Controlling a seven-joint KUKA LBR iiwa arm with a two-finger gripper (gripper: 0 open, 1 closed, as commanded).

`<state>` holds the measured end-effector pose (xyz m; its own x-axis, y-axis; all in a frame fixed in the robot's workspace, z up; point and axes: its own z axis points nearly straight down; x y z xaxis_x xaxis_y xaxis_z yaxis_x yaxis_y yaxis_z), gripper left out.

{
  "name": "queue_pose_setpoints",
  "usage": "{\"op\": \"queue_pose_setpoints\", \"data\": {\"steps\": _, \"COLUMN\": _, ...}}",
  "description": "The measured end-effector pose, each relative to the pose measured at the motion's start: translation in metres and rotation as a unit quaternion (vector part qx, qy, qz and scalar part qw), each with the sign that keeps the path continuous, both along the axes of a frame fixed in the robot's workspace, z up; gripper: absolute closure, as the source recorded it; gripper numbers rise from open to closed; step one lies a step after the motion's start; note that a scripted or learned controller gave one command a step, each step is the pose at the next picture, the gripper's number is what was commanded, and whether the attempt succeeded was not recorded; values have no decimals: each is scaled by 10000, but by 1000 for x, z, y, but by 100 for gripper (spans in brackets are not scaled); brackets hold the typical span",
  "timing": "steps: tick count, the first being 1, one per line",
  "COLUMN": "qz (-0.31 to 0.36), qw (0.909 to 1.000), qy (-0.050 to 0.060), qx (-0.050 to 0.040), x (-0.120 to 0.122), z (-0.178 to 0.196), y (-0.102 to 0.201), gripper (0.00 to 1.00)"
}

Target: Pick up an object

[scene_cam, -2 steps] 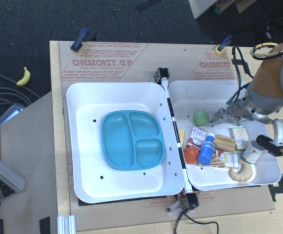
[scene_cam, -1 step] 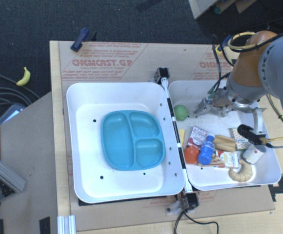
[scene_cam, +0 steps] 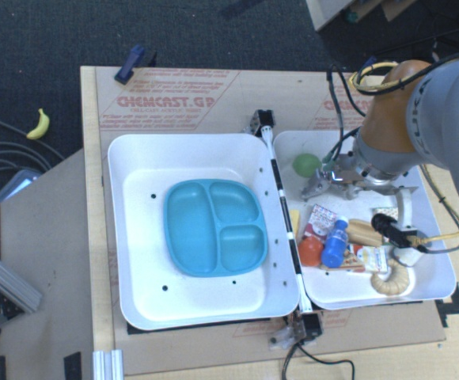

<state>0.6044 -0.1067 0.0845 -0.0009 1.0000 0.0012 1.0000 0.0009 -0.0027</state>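
Green ball (scene_cam: 306, 164) sits alone in the far left corner of the right bin (scene_cam: 439, 248), close to the dividing rim, with bare white floor around it. The gripper (scene_cam: 330, 182) hangs just beside it, toward the bin's middle; how wide it stands cannot be told. Nearer the camera, a red-and-white packet (scene_cam: 321, 218), blue bottle (scene_cam: 335, 244), red piece (scene_cam: 310, 251) and pale ring (scene_cam: 393, 279) crowd the front edge. The left bin (scene_cam: 134, 236) holds a blue divided plate (scene_cam: 214, 226), with bare margins on all sides

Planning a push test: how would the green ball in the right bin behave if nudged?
The green ball looks round, so it would probably roll. It lies near the right bin's far wall, which would likely stop it.
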Motion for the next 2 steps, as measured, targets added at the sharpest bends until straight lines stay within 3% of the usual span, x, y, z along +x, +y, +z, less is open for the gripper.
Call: {"op": "queue_pose_setpoints", "data": {"steps": 2, "qz": 1, "qw": 10000, "qy": -22, "qx": -8, "x": 62, "z": 0, "y": 9, "gripper": 0}}
